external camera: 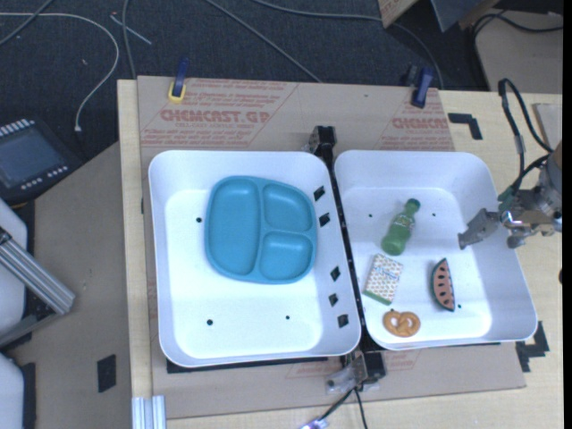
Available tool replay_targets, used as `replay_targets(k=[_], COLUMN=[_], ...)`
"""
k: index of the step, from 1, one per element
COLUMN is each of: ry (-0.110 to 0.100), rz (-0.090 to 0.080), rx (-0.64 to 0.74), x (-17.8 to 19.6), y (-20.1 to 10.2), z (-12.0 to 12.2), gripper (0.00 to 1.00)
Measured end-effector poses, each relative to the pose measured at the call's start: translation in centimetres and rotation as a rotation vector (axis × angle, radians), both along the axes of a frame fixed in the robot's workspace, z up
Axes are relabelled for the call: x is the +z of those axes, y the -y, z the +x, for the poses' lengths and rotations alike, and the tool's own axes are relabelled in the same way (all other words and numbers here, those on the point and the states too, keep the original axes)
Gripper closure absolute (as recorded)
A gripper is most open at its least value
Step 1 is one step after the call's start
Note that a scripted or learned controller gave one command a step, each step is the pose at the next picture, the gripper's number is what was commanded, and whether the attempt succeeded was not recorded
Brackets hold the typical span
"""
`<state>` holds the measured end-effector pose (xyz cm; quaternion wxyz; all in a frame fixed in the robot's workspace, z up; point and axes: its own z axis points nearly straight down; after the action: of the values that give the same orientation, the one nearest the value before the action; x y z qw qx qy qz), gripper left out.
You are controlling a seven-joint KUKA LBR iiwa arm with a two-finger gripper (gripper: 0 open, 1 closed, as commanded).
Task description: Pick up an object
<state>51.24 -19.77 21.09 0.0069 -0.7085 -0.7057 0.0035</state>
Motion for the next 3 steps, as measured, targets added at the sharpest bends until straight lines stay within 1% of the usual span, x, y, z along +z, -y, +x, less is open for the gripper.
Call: replay_targets(k=[1,2,3], ry=[0.014,0.009,0.014], rz=[-0.004,-0.001,-0.003], rx=[0.004,0.003,0.004], x=[0.7,-3.7,-8.6], y=[-0.1,-0.1,0.1], z=[0.3,-0.4,0.6], gripper=[0.00,0.00,0.00])
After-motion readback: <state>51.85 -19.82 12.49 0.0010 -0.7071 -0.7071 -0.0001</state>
